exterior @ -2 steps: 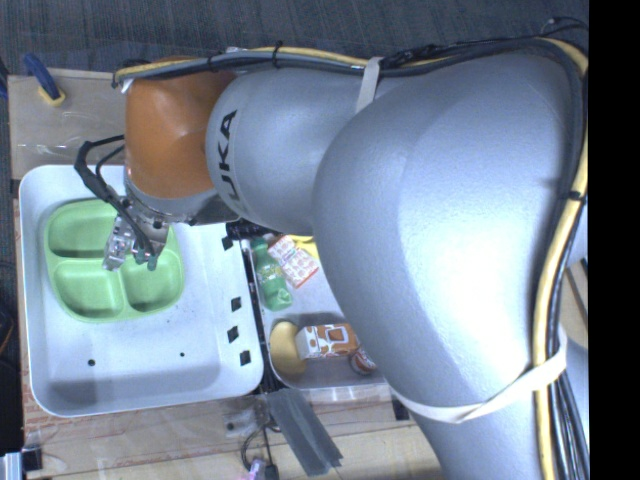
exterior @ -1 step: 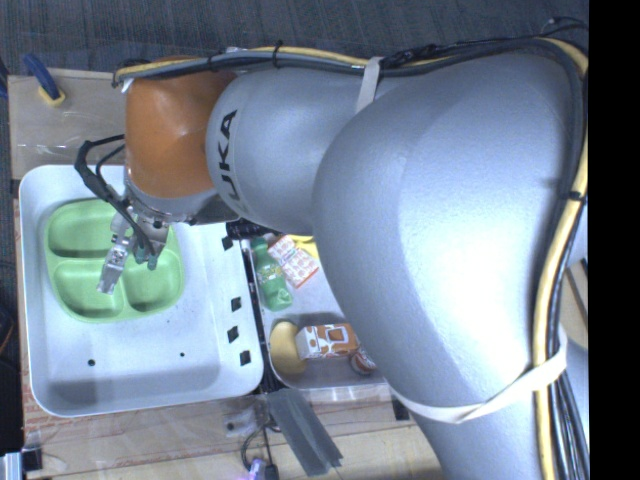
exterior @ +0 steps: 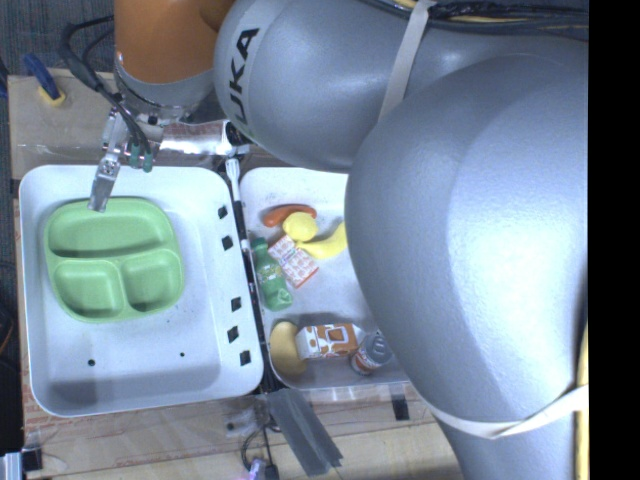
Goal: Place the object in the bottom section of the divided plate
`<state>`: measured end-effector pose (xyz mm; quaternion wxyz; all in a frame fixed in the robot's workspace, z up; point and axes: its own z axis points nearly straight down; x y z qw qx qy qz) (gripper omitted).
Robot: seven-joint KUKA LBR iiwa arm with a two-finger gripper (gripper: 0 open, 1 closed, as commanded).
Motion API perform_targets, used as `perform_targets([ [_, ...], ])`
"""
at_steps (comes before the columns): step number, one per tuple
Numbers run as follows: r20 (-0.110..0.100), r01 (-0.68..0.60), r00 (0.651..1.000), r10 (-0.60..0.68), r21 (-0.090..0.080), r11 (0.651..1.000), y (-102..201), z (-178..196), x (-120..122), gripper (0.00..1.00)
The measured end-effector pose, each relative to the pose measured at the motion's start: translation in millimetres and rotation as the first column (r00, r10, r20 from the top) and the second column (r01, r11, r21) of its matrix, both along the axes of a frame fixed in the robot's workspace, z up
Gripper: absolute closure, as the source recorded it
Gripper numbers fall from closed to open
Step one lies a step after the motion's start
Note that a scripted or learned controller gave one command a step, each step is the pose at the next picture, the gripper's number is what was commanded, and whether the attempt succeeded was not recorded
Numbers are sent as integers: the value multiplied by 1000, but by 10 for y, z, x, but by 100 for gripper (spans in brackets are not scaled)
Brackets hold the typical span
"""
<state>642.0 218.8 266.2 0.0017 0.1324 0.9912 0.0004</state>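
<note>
While my arm stretched across both bins, my gripper (exterior: 101,190) hung just over the far rim of the green plate (exterior: 113,258) in the left bin (exterior: 130,373); whether it was open or closed I could not tell, and I saw nothing in it. To the right of the plate, in the other bin (exterior: 320,180), lay a banana (exterior: 322,240), a sausage (exterior: 288,213), a green bottle (exterior: 271,278) and a small carton (exterior: 330,341).

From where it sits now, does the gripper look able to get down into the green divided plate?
Probably yes. The gripper hangs at the far rim of the green divided plastic plate in the left white bin. Nothing lies on the plate or between it and the gripper, so the way down looks free.
</note>
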Motion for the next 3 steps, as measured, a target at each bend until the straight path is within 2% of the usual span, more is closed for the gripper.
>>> perform_targets([
  [1,2,-8,1000,8,0,1000,23,107,-1,100],
  [2,2,-8,1000,8,0,1000,24,106,-1,0],
  [3,5,-14,1000,14,0,1000,41,216,2,100],
])
